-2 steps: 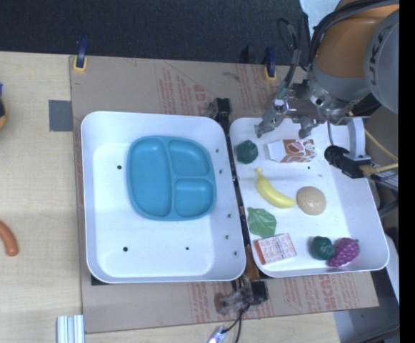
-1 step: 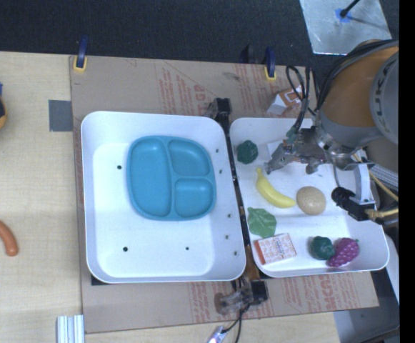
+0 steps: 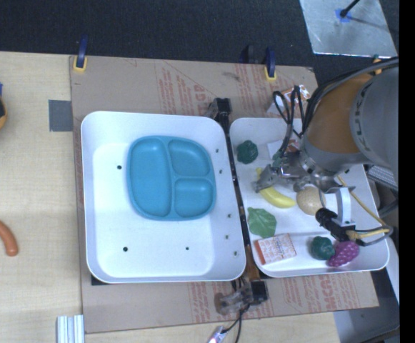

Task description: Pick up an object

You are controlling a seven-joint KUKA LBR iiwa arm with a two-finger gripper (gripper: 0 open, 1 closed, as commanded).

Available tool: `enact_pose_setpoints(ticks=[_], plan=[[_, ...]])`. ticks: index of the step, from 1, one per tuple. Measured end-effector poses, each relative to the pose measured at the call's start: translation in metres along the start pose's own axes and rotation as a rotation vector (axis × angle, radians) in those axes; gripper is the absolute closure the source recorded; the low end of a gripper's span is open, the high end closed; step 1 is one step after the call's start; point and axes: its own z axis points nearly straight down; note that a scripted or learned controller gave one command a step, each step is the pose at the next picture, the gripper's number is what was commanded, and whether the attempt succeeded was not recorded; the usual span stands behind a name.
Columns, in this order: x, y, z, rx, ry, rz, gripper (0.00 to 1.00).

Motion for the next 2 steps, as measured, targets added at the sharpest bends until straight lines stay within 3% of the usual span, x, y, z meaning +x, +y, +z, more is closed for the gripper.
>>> enact_pose_setpoints(ticks=[1, 2], plan=[[-0.001, 0.001, -0.011, -0.001, -0.001, -0.003, 1.00], [0.061, -0.039, -0.102, -0.005, 0.001, -0.001, 1.00]])
